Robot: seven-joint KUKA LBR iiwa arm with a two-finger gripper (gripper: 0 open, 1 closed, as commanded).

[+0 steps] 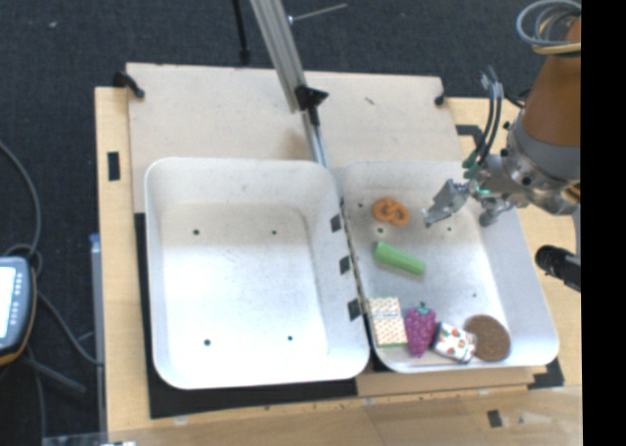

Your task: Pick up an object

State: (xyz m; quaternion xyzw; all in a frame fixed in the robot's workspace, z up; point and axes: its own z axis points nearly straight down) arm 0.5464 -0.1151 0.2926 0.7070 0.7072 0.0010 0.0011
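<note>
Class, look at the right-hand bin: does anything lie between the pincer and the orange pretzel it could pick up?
Nothing visible does. The pincer hovers over the upper part of the right bin, and the orange pretzel lies to its left with bare bin floor between them. The green block sits lower down, off that line.
</note>
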